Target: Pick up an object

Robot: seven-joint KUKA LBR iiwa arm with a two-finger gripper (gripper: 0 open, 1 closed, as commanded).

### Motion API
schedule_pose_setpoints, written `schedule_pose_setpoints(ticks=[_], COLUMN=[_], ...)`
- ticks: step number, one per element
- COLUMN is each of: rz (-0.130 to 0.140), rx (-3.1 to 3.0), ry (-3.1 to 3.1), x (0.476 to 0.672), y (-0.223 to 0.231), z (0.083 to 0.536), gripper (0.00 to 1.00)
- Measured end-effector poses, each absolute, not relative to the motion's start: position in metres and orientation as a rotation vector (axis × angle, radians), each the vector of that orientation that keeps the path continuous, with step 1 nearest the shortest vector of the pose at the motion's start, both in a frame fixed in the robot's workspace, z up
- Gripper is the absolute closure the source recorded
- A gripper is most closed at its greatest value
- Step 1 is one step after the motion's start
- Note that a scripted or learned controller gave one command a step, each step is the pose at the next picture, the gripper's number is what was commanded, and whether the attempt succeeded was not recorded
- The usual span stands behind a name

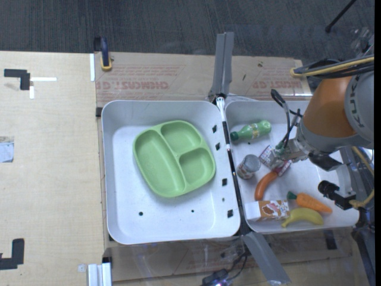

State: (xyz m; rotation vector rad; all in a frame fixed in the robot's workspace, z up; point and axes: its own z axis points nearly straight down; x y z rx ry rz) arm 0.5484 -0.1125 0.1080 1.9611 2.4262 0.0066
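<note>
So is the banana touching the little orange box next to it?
Touching: the camera view shows the banana's left tip lying against the box's lower right corner, no gap visible.

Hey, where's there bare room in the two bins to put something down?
Left bin: bare floor all round the green divided plate, widest along the near wall. Right bin is crowded: green bottle, can, carrot, banana, gripper.

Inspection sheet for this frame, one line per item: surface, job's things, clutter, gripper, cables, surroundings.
Surface: wooden bench with left bin and right bin.
Job's things: in the right bin, green bottle, can, orange chili, carrot, banana, small carton.
Clutter: green divided plate in the left bin.
Gripper: gripper low over the right bin, beside the can.
Cables: black cable by the wrist.
Surroundings: dark floor.
</note>
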Motion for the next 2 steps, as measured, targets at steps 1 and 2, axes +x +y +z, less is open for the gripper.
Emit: schedule_pose_setpoints(ticks=[1, 2], rz=[0.006, 0.011], rx=[1.961, 2.225], ry=[2.426, 2.205], x=[0.548, 0.562], y=[-0.113, -0.128], z=[0.108, 0.097], gripper=[0.0, 0.0])
